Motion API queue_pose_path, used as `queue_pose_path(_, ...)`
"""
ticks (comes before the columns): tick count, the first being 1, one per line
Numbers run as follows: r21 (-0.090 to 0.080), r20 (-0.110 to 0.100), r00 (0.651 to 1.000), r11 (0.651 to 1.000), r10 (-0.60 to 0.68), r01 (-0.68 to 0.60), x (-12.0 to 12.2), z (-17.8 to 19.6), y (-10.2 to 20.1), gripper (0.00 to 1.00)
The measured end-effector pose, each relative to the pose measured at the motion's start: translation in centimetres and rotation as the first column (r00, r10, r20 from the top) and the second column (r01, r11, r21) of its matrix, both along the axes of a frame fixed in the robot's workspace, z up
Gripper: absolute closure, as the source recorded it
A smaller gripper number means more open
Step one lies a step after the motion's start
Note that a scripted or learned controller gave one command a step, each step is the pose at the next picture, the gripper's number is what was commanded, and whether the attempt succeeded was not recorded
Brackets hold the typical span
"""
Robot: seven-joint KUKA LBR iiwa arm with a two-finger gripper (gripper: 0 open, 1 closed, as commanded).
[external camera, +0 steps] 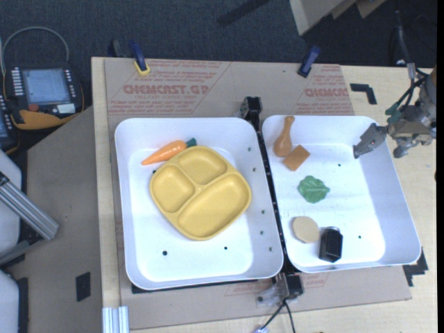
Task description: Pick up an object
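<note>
Gripper (378, 143) is hanging over the right rim of the right bin (388, 207), its dark fingers standing spread apart with nothing showing between them, so it is carrying nothing and the picking up is, by my reading, not yet begun: every candidate object is lying on a bin floor and well apart from the fingers. Working from the near edge back in that right bin, a black block (331, 244) is sitting at the front, touching or just beside a tan round piece (304, 229) on its left; behind them a green leafy piece (313, 189) is lying alone near the middle; farther back an orange-brown wedge (297, 157) is resting against a tan drumstick-shaped piece (284, 137), which is reaching toward the far left corner. In the left bin (139, 214), a yellow divided plate (200, 192) is taking up the middle, its three compartments holding nothing, and behind it an orange carrot (164, 152) is lying just off the plate's far rim, with a small green bit at its right end. What is left is the whole job: choosing a piece, descending, closing and lifting.
</note>
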State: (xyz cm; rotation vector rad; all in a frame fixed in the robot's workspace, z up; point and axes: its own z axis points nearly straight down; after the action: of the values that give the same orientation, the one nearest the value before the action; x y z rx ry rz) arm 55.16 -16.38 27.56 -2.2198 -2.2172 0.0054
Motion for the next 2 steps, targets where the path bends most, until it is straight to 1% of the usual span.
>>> queue_pose_path(1, -0.001, 0.006, 1.0, 1.0, 0.001, -0.001, 0.1, 0.3, 0.0, 0.0)
queue_pose_path(2, 0.0, 0.004, 1.0, 1.0, 0.001, -0.001, -0.3, -5.2, 0.8, 0.0)
